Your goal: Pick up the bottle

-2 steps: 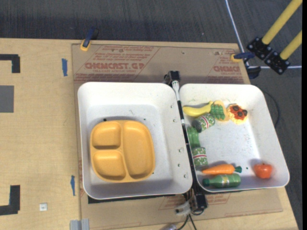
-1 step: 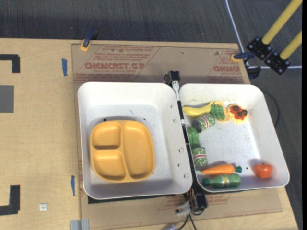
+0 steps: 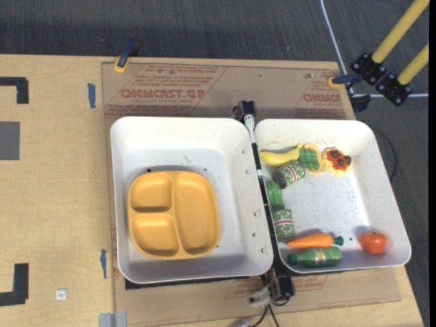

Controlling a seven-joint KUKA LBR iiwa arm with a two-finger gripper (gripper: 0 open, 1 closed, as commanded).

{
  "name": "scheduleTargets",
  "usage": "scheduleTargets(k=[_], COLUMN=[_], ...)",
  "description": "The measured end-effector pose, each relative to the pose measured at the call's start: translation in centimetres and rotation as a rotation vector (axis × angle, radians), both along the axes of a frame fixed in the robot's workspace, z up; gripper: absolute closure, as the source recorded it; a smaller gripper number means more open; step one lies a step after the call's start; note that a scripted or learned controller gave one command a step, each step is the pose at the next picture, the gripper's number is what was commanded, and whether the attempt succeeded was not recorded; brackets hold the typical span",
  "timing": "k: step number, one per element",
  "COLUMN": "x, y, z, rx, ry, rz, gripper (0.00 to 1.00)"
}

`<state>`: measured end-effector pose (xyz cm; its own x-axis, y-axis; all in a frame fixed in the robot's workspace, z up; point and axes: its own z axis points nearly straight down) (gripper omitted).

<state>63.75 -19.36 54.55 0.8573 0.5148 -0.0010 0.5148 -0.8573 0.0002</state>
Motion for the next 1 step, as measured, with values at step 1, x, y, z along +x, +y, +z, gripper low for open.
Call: scheduleTargets(k=[1], x=[0.05], y=[0.06], z=[1.06], rx=[-0.001], ry=[-0.002], rz=[0.001], gripper=[1.00])
